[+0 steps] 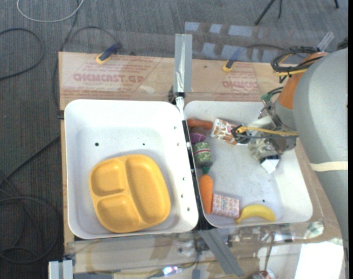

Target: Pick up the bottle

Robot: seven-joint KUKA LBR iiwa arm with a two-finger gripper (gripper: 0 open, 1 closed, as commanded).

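The bottle (201, 151), a small one w/ a purple upper part and a green label, lay in the right bin (292, 205), close against that bin's left wall, approx. mid-height in the frame and just right of centre. Directly above it in the frame sat a short orange-red item (198, 122), too small to identify, near the bin's upper left corner. Just below the bottle lay a carrot (206, 192), pointing down the frame along the same wall. Right of the carrot's lower end was a small pink-red box (225, 204), and beside that, near the bin's lower edge, a banana (256, 214). Up and to the right of the bottle lay a white carton w/ red print (223, 131), tilted. The gripper (263, 149) was further right in the same bin, well apart from the bottle, w/ the carton between them; it was blurred and partly masked by cables, so whether it was released or clenched couldn't be told. The grey arm (324, 109) w/ its orange band filled the right side of the frame. The left bin (107, 118) held a yellow divided plate (130, 192) in its lower half. Both bins sat on a brown board (107, 77) in the upper part of the frame, w/ dark carpet and loose cables beyond.
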